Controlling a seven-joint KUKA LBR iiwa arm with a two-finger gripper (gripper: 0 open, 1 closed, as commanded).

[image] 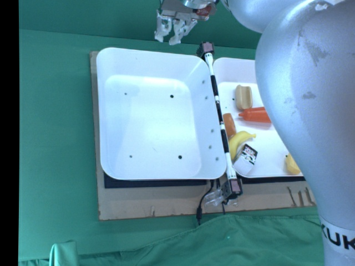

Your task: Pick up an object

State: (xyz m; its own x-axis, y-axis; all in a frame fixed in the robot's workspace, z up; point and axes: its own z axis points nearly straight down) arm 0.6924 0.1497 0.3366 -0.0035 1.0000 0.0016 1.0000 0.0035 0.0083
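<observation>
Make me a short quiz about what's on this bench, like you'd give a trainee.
1. True or false: the banana lies in the right bin.
2. Which colour is the bottle beside the hot dog bun? A green, B red, C blue.
3. Fill in: the gripper hangs above the far edge of the ____ bin.

Key: 1 true; 2 B; 3 left.

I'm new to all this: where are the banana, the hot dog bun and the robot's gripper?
banana (240,140), camera view, its curved middle.
hot dog bun (243,96), camera view, its top.
gripper (172,36), camera view, between its fingertips.
</observation>
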